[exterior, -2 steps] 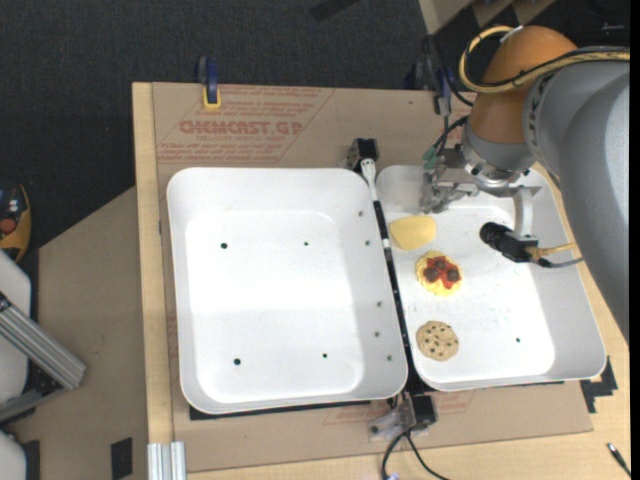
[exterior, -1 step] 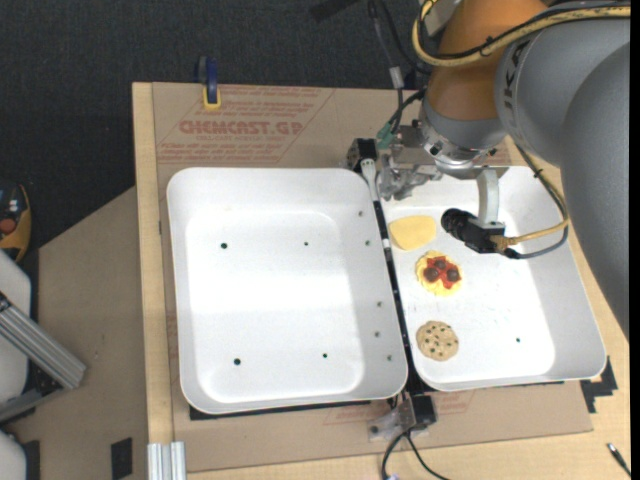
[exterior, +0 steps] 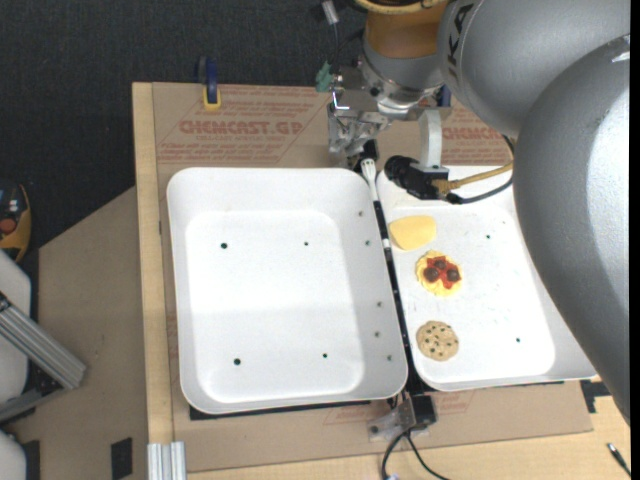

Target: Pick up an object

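Three food items are seen lying in the right bin (exterior: 500,363), which serves as the landmark here: a yellow piece (exterior: 412,232) near its far left corner, a small pizza (exterior: 440,273) just nearer the camera than that, and a cookie (exterior: 437,340) towards its near edge, all well apart from each other. The gripper (exterior: 366,154) is seen beyond the bin's far left corner, over the rim shared with the left bin (exterior: 190,298); whether it is open or closed cannot be told. Nothing is seen to be held.

A straight descent from here would probably land on the rim, not on an item. The flat items may be hard to grip. Open room is offered by the bin's right half, though it is overhung by the arm (exterior: 560,118).
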Available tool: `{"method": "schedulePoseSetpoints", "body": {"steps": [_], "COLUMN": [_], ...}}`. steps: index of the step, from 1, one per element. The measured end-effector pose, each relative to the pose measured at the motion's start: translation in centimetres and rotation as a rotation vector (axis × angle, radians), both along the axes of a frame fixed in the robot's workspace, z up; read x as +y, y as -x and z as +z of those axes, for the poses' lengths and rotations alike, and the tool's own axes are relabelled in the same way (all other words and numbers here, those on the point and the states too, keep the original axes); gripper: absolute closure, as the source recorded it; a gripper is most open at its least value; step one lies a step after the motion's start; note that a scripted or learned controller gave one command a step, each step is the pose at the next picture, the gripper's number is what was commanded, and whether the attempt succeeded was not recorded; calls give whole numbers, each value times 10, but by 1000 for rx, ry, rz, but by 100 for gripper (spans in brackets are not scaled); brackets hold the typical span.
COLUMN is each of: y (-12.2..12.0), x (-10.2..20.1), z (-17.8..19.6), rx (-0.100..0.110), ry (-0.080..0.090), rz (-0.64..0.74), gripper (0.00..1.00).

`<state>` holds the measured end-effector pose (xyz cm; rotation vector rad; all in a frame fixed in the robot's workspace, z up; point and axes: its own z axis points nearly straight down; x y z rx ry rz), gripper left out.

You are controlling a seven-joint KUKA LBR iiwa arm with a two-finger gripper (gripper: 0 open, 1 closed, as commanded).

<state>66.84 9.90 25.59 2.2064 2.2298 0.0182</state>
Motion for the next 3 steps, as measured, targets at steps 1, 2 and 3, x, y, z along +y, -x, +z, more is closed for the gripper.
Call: {"method": "schedulePoseSetpoints", "body": {"steps": [1, 2, 3], "y": [2, 3, 2], "x": [67, 119, 126], "z": [13, -19, 16], "rx": [7, 14, 7], "ry": [1, 4, 3], "rz": [-3, -6, -9], "gripper": [100, 100, 100]}}
